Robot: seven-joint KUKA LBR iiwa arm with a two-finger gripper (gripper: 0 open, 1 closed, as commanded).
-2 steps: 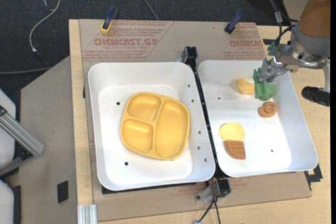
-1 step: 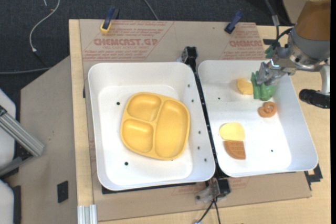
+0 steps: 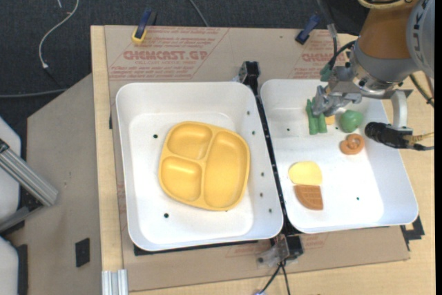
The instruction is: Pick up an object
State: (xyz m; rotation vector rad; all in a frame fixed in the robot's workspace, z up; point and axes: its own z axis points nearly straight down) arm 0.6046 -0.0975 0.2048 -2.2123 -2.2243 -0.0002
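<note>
Camera view: glossy yellow three-compartment plate [image 3: 204, 165]; ridged brown waffle [image 3: 309, 197].

Arm comes in from the right, orange band sitting up top, wrist angled down and to the left. The gripper [image 3: 323, 107] hangs low; can't make out much more.

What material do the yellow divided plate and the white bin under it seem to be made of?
The yellow divided plate looks like moulded plastic, smooth and slightly glossy, with rounded compartment ridges. The left white bin also seems plastic or thin formed sheet, matte, with rounded corners; the picture leaves this open.
</note>
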